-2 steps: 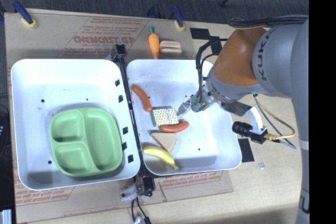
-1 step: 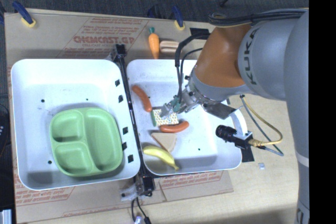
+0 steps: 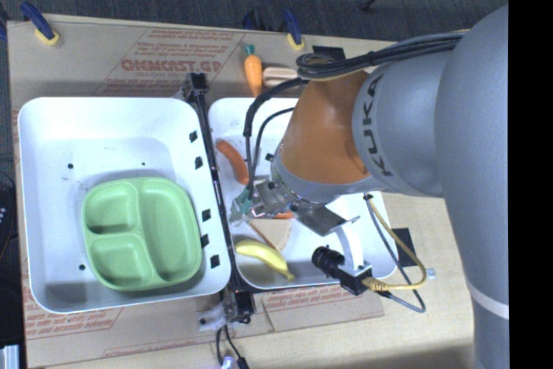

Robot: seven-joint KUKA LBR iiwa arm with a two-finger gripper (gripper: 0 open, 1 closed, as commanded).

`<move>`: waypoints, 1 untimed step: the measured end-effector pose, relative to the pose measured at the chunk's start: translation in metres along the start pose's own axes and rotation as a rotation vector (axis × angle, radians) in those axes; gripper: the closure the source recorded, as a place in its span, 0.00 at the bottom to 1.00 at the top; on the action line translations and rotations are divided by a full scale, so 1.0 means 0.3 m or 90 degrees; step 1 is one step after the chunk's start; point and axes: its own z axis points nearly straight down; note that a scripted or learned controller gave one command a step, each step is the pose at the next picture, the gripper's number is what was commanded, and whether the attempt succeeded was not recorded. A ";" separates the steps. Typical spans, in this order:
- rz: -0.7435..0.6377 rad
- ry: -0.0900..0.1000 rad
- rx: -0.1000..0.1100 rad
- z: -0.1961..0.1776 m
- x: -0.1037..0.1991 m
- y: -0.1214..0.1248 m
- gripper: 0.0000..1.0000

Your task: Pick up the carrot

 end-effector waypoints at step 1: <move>0.254 0.000 -0.001 0.000 0.171 0.050 1.00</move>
